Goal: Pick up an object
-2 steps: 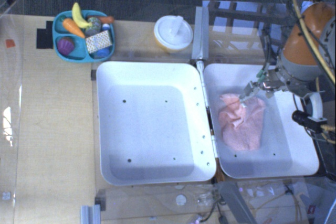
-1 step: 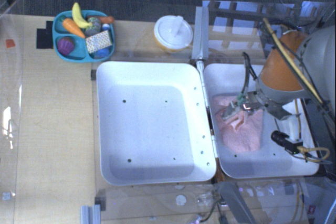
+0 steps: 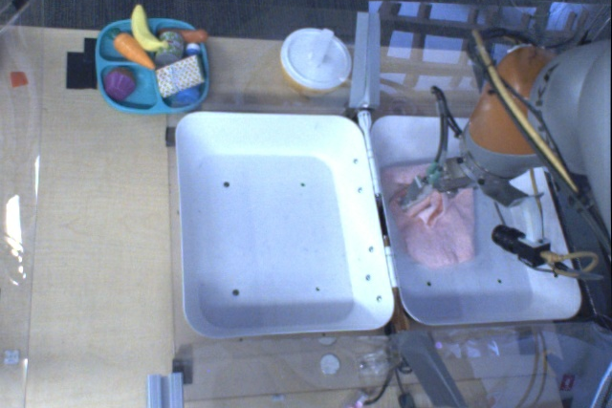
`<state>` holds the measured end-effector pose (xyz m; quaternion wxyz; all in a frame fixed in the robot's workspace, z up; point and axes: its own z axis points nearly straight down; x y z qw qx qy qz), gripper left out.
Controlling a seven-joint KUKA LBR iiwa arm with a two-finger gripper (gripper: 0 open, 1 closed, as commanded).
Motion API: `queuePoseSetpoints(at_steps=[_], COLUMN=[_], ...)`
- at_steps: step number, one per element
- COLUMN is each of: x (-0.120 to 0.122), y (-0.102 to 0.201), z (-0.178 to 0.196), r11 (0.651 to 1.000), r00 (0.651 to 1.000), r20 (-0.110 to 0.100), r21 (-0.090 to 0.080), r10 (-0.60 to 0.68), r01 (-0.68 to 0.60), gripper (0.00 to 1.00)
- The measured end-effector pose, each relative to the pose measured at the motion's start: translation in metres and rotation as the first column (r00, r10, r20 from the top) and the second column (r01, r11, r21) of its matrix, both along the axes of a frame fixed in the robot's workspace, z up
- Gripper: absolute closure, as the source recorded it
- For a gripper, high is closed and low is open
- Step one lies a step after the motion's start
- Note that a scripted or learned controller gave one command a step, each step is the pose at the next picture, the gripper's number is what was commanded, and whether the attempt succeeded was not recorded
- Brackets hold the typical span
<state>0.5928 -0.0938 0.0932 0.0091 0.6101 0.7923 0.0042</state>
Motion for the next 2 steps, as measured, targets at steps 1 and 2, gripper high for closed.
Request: queuePoseSetpoints(at_steps=[1,2], x=[-0.023,-0.051], y=[-0.006,-0.016], z=[0.078,0.043], r11=[0.995,0.998], r00=[0.995,0.998], r20=[-0.016,-0.02], r21=[0.004,0.005], r10=[-0.101,-0.064], r01=[0.101,0.064], gripper=[0.0,0.0])
